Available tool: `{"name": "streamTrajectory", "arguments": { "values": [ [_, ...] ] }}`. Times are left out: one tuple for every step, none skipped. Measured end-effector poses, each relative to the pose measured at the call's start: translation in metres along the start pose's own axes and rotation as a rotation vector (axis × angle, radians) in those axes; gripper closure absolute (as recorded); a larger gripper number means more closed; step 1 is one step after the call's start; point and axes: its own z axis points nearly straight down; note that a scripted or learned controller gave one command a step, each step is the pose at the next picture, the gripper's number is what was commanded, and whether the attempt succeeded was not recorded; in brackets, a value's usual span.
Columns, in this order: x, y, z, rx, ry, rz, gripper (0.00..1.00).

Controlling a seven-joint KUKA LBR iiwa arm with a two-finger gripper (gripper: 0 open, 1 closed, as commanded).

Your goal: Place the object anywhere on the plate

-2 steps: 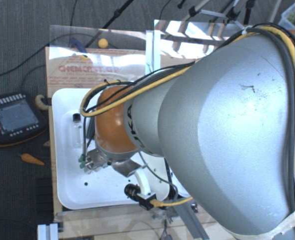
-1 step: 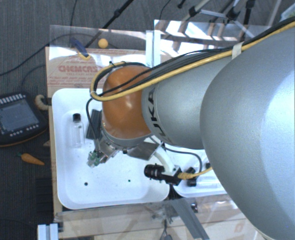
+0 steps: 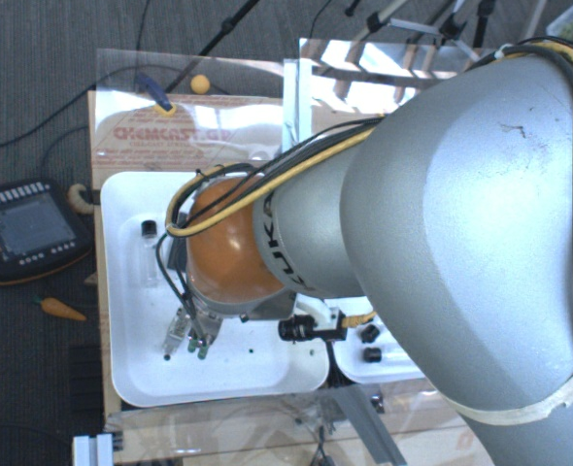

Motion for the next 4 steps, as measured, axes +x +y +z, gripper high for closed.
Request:
{"name": "streamTrajectory", "arguments": {
  "values": [
    [-0.010, 0.034, -0.199, 0.007, 0.008, -0.348, 1.00],
    [0.004, 0.027, -0.022, 0.009, 0.012, -0.265, 1.00],
    [0.004, 0.028, -0.031, 0.007, 0.014, -0.263, 1.00],
    [0.004, 0.028, -0.040, 0.006, 0.016, -0.262, 1.00]
  ]
}}
